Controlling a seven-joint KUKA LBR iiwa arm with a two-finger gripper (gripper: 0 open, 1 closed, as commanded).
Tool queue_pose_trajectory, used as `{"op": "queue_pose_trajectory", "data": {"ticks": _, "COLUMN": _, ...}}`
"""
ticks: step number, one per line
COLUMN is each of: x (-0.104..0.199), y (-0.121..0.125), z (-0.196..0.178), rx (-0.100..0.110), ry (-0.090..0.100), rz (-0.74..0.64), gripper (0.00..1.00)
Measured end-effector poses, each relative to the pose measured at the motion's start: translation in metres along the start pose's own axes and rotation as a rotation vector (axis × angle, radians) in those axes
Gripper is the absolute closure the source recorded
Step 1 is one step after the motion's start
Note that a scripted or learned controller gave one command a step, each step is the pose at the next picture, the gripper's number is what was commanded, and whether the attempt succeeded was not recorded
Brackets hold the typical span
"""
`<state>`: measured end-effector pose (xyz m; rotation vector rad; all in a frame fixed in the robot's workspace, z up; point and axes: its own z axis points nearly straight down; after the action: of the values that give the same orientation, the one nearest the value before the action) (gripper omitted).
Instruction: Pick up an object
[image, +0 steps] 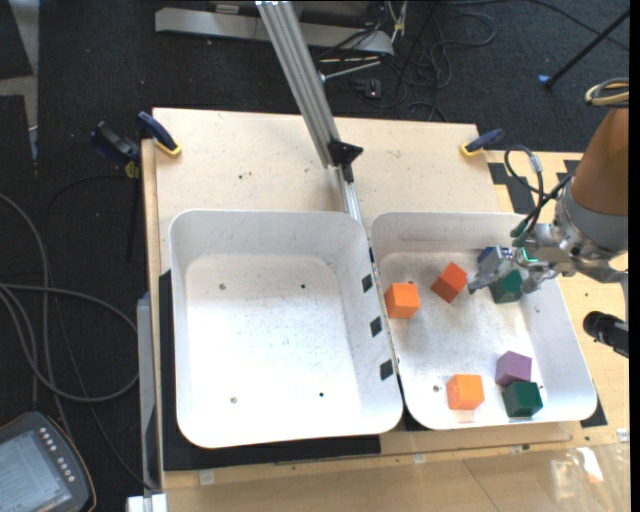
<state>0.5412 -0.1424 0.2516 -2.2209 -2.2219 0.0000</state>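
In the camera view the gripper (497, 278) is down inside the right bin (570, 345), near its far right side, with a dark green block (507, 288) right at its tip; whether the fingers are spread or pinching that block I cannot tell. The other blocks lie loose in the same bin: two orange cubes (403, 299) and (450, 282) toward the middle, and an orange cube (465, 391), a purple cube (514, 367) and a green cube (522, 398) near the front edge. By my judgement the reach is done, but the secure grasp and lift are still to come.

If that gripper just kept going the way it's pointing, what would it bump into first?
The gripper points left and down into the right bin. A green block sits right at it; beyond that lies the red-orange block. Depth is unclear.
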Motion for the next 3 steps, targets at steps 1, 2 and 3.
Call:
{"op": "queue_pose_trajectory", "data": {"ticks": 1, "x": -0.001, "y": -0.01, "z": 0.056, "rx": 0.005, "ry": 0.001, "rz": 0.002, "gripper": 0.0}}
{"op": "queue_pose_trajectory", "data": {"ticks": 2, "x": -0.002, "y": -0.018, "z": 0.102, "rx": 0.005, "ry": 0.001, "rz": 0.002, "gripper": 0.0}}
{"op": "queue_pose_trajectory", "data": {"ticks": 3, "x": -0.002, "y": -0.019, "z": 0.155, "rx": 0.006, "ry": 0.001, "rz": 0.002, "gripper": 0.0}}
